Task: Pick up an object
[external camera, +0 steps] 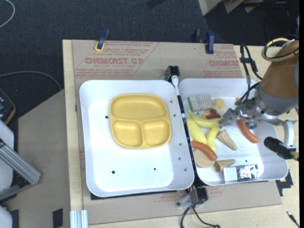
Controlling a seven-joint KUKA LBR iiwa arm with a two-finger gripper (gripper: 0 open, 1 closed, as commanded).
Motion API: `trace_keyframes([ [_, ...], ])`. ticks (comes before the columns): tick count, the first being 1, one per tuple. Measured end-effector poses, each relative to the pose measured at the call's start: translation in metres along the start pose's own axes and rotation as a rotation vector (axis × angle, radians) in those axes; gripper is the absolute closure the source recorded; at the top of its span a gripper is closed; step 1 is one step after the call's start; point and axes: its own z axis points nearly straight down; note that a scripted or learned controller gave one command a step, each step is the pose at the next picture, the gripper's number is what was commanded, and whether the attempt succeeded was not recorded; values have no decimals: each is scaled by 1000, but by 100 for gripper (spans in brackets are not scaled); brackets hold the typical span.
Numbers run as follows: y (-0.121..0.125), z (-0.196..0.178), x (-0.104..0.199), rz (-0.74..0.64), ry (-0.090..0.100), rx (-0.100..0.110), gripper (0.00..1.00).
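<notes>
The right white bin (266, 163) holds several toy foods. Among them are a yellow banana (204, 122), a corn cob (198, 133), a red hot dog (204, 149), a wafer cone (227, 140) and an orange sausage (248, 131). My gripper (236, 115) hangs low over the middle of this bin, coming in from the right. It sits just above and left of the orange sausage and right of the banana. Nothing can be seen held in it.
The left white bin (97, 165) carries a yellow three-part plate (139, 119). In the right bin there are also a checkered grey piece (200, 101), a small red item (211, 113), a tan round (203, 160) and a white labelled box (241, 173) near the front wall.
</notes>
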Motion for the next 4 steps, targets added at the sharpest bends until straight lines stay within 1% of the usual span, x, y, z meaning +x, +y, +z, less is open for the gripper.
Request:
trace_keyframes([
  [1, 3, 47, -1, 2, -5, -14, 0],
  [2, 1, 38, 0, 2, -4, -9, 100],
  [3, 5, -27, -1, 0, -5, -14, 100],
  [4, 7, -71, 5, -1, -5, -13, 100],
])
